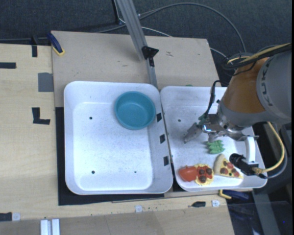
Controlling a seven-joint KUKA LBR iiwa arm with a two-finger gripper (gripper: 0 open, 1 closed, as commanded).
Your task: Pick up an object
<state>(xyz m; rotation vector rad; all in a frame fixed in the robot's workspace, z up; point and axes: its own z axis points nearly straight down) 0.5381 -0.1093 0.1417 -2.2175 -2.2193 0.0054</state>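
Fingers (196,131) spread wide, holding nothing, over the right bin (186,102); pizza slice (228,167) points far-left, arm hiding its far edge.

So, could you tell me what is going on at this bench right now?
The grey and orange arm reaches in over the right bin, its gripper open above the bin floor with nothing between its fingers. Nearby lie a small green toy, a pizza slice and a red and yellow toy. A blue bowl sits in the left bin.
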